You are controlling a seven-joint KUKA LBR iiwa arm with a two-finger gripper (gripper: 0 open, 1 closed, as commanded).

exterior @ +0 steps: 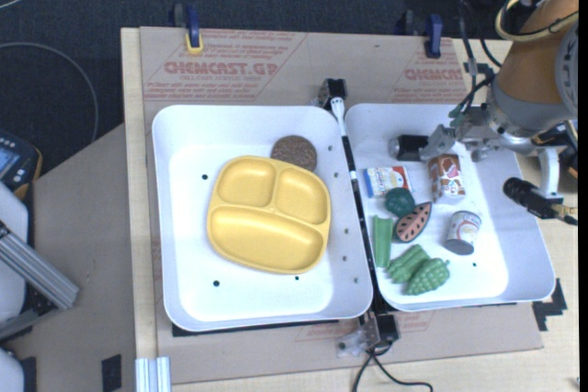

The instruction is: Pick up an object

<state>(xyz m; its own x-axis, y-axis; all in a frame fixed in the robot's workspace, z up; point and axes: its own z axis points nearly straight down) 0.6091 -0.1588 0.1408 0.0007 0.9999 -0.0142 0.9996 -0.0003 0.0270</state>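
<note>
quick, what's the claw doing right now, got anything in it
claw: cannot be told; it sits over the right bin's far end, just above the red and white packet.

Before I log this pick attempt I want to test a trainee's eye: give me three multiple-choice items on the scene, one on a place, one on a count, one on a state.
1. Where does the yellow divided plate lie?
A. in the left bin
B. in the right bin
C. on the bench outside the bins

2. How many compartments does that plate have?
A. two
B. three
C. five

3. How does the small can rest?
A. standing upright
B. tipped on its side
C. stacked on the plate

Key:
1 A, it sits in the left bin beside the brown disc.
2 B, two small sections sit above one long one.
3 B, its round end faces sideways in the right bin.
</note>
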